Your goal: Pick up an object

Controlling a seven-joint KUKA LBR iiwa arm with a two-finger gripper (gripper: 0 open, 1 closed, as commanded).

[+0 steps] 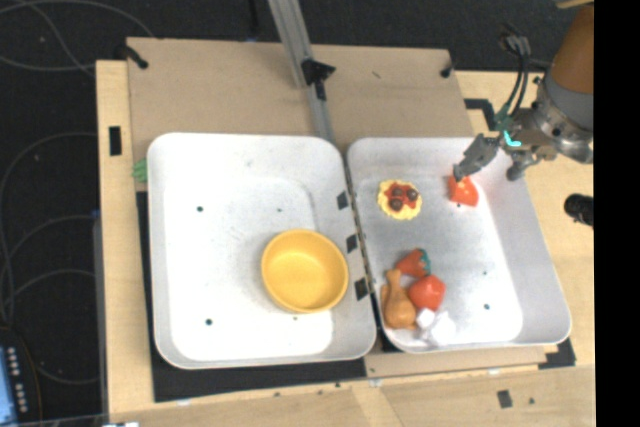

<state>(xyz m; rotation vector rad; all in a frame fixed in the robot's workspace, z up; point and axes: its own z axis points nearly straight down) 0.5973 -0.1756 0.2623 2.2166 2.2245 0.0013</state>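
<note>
Seemingly, the gripper (492, 161) hung with its jaws spread, empty, at three o'clock of the red piece (462, 192); closing there could miss.

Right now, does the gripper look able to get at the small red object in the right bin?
Probably yes. The gripper hangs just above the small red object, which lies alone on bare bin floor, apart from the round yellow tart, so nothing blocks it.

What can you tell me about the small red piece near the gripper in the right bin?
The small red piece is a bright red-orange, blocky lump, plastic-looking, too small to identify. It lies on the floor of the right bin near its upper right, apart from the round yellow tart to its left. The gripper sits just above it; whether they touch is unclear.
</note>
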